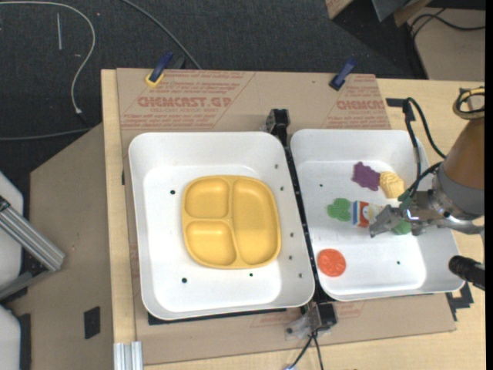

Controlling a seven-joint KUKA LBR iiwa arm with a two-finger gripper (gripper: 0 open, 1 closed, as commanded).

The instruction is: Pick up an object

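My gripper (pixel 387 220) hangs low over the middle of the right bin (pixel 350 280), reaching in from the right. Its dark fingers sit right beside a small striped piece (pixel 360 212) and over a green bit at the tips. A green toy (pixel 338 209) lies just left of the striped piece. A purple toy (pixel 365 176) and a yellow toy (pixel 391 183) lie toward the bin's far side. An orange-red round toy (pixel 332 262) rests near the front of the bin.
The left bin (pixel 154 168) holds a yellow divided plate (pixel 231 221). A black clamp (pixel 277 120) sits between the bins at the back and a cable connector (pixel 316 317) at the front. Black cables (pixel 416 141) run along the right bin's far right side.
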